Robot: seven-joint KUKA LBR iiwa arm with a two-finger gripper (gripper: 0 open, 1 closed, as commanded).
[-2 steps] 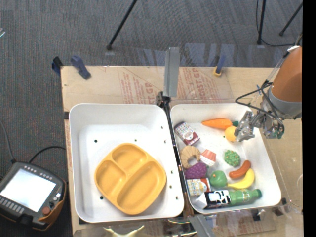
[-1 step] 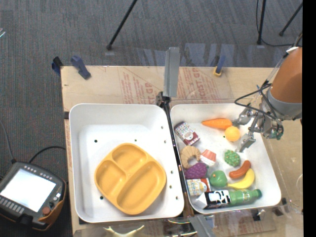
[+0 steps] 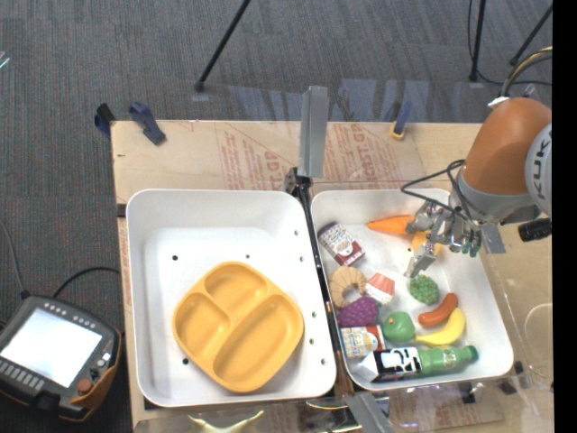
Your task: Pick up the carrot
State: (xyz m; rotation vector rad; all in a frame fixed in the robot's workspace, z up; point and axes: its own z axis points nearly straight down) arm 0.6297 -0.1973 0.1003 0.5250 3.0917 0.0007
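Note:
The carrot [image 3: 393, 225] is an orange cone lying near the back of the right bin [image 3: 498, 307], tip pointing left. Its thick end lies right against the gripper's body, and a small orange piece [image 3: 419, 239] shows just below that end. My gripper [image 3: 421, 263] reaches in from the right, slanting down and left. Its tip is just below and to the right of the carrot's thick end and just above a green broccoli [image 3: 424, 289]. Nothing is visibly lifted off the bin floor.
The right bin also holds a red sausage [image 3: 439, 309], a banana [image 3: 444, 330], a green bottle [image 3: 435, 361], a green fruit [image 3: 398, 326], purple grapes [image 3: 358, 312], a bagel [image 3: 346, 283] and a small packet [image 3: 341, 243]. A yellow divided plate [image 3: 239, 326] lies in the left bin [image 3: 153, 215].

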